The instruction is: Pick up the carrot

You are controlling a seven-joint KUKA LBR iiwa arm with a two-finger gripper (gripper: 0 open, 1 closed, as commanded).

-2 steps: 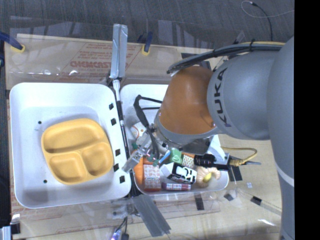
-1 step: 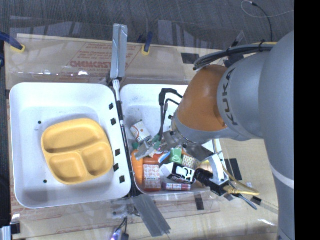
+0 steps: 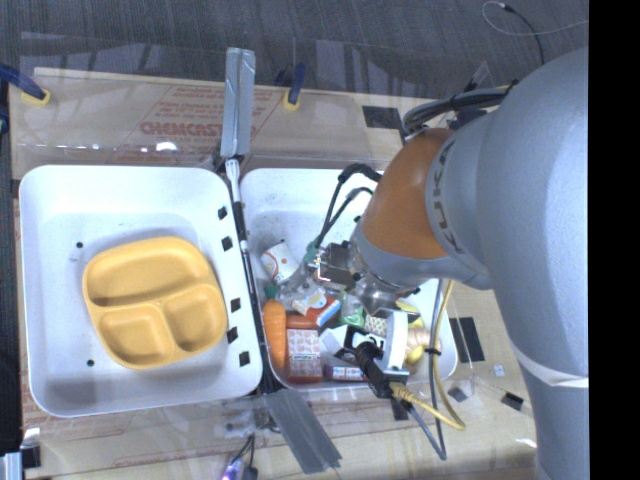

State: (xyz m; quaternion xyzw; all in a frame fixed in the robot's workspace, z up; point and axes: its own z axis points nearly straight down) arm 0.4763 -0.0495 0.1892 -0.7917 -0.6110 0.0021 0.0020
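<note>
In the camera view the carrot (image 3: 274, 330) lies upright along the left wall of the right bin (image 3: 262, 196), low in the frame's centre, touching a red packet (image 3: 304, 353) among crowded small items, while the left bin (image 3: 40, 268) holds a yellow compartment tray (image 3: 153, 299). The arm's tool (image 3: 335, 293) hangs just right of the carrot over the clutter, and I cannot tell its opening or whether it has anything. This reads as the approach step, and the next move likely calls for shifting left toward the wall and lowering over the carrot.

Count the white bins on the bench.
2. Left bin holds a yellow divided plate; right bin holds the carrot among clutter, partly covered by the arm.
</note>
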